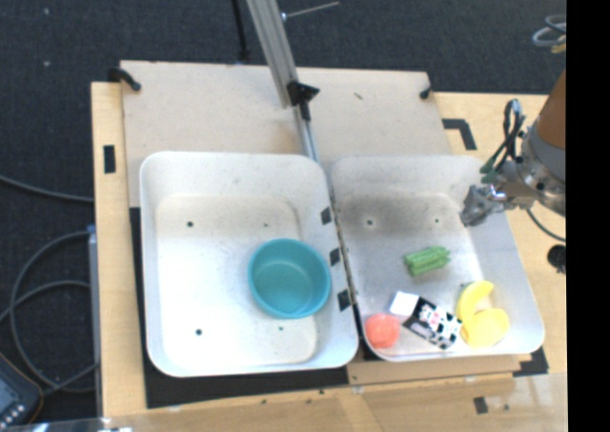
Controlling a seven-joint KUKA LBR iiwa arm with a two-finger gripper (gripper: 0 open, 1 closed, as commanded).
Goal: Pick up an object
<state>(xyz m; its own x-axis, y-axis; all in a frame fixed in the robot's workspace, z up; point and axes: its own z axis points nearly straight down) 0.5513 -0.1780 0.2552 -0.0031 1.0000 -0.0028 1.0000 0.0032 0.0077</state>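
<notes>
Green and ridged, a small oblong plastic piece (426, 259) lies flat mid-floor in the right white bin (400, 187). Metal fingers (474, 207) hover above its upper right; their spread cannot be told.

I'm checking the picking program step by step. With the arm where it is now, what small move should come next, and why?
Probably ease the gripper down and toward the green object. The gripper sits at the upper right edge of the right bin with nothing seen between its fingers, and the green object is the nearest thing, lying apart from the cluster by the bin's lower rim.
</notes>
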